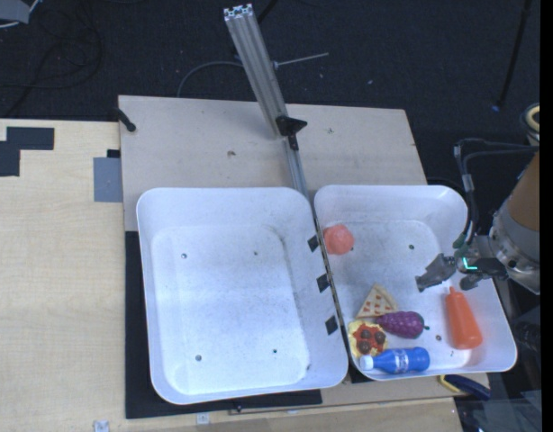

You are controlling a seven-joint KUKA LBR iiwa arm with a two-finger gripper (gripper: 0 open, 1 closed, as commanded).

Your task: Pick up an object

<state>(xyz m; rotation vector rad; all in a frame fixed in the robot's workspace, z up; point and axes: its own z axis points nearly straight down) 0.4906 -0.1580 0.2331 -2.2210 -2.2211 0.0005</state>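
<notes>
Blue bottle (398, 361) lies at the right bin's (389, 198) front edge — claw (448, 273) (spread, gripping nothing) hovers above the orange carrot (461, 319).

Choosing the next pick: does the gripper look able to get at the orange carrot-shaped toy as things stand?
Probably yes. The gripper hovers just above and left of the orange toy in the right bin; the toy lies apart from the purple piece, its top uncovered.

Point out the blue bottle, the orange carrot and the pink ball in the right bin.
blue bottle (402, 361), camera view, middle of its body.
orange carrot (461, 322), camera view, middle of its length.
pink ball (339, 238), camera view, centre of its rounded top.
</notes>
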